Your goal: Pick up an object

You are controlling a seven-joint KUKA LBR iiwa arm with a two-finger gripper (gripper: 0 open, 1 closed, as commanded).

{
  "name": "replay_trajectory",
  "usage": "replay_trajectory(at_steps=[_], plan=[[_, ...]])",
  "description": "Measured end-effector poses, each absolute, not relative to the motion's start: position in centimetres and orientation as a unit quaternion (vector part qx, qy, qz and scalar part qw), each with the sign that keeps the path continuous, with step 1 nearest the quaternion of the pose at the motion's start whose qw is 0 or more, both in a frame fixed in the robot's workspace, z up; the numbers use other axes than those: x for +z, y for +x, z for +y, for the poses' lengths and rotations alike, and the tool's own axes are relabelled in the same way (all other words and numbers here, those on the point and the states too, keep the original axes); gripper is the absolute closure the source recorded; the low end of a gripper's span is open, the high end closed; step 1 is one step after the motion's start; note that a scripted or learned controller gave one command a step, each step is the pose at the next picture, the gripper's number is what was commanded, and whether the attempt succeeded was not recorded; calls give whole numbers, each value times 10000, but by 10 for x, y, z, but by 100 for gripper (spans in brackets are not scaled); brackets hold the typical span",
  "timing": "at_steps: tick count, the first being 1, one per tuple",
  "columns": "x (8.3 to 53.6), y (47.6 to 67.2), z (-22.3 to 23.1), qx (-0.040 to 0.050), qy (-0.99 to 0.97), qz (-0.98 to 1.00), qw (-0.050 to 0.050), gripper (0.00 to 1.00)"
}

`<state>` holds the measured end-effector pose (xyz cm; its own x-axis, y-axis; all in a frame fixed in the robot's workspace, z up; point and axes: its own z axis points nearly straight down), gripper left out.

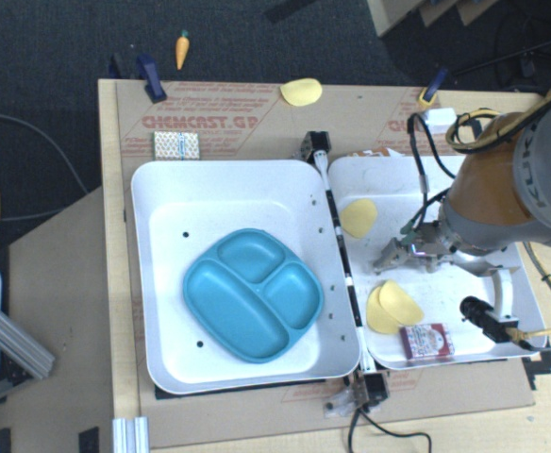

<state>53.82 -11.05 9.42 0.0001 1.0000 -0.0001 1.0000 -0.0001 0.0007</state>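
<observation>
So far nothing is being lifted: the gripper is hanging low in the right bin, fingers spread and pinching nothing, between two yellow chips, grasp remaining

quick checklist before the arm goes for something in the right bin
1. Gripper is over the right bin: ok.
2. Finger state: cannot tell, too small and blurred.
3. Targets present in that bin: ok, yellow piece near the divider, larger yellow piece and red packet toward the front.
4. Nothing visibly held between the fingers: ok.
5. Larger yellow piece lies close beside the red packet; contact: cannot tell.
6. Blue divided plate sits in the left bin, away from the gripper: ok.
</observation>
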Motion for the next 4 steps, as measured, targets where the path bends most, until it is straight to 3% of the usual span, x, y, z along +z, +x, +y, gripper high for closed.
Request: replay_trajectory(at_steps=[1,2,3,4], plan=[[84,479,-91,-2,7072,7070,-11,0],[85,544,-105,1,7070,7072,1,0],[84,506,-101,-3,7073,7069,-10,0],[84,505,-96,-2,7073,7069,-14,0]])
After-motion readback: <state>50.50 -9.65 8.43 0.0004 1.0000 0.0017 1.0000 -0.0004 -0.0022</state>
